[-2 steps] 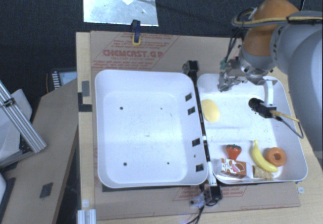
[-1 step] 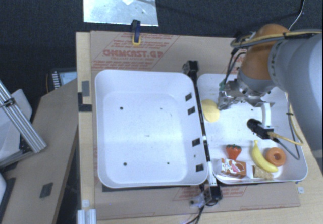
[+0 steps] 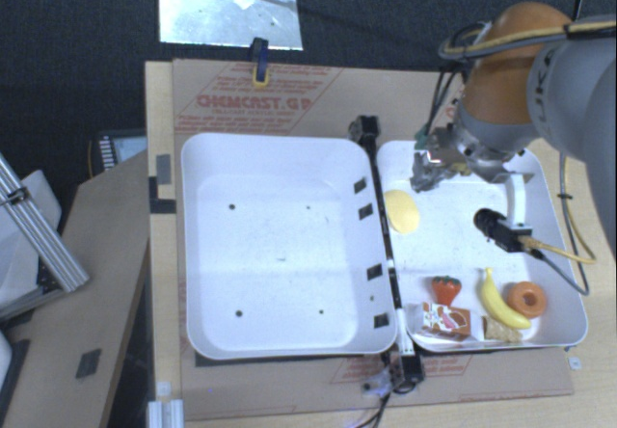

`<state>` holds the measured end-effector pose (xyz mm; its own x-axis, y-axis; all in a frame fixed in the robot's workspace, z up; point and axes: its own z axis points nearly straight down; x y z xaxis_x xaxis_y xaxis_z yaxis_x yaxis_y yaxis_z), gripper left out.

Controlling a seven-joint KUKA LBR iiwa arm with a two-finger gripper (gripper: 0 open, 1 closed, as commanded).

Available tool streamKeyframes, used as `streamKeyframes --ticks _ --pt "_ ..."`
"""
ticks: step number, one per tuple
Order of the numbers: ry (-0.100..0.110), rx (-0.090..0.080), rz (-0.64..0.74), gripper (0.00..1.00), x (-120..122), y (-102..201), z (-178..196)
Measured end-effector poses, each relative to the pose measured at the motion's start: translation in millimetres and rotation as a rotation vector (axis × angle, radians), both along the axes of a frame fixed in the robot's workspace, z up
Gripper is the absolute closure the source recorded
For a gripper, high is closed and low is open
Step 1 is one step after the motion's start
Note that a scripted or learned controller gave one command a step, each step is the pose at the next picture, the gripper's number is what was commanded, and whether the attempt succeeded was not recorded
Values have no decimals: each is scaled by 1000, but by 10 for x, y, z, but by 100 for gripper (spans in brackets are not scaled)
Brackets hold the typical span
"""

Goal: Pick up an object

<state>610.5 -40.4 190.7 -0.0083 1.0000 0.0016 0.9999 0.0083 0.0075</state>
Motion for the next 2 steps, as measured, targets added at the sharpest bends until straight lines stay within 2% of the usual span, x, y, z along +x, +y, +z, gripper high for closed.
streamKeyframes --ticks 1,2 --pt "7 2 4 100 -127 788 -65" --pt "2 -1 -2 100 373 912 -57"
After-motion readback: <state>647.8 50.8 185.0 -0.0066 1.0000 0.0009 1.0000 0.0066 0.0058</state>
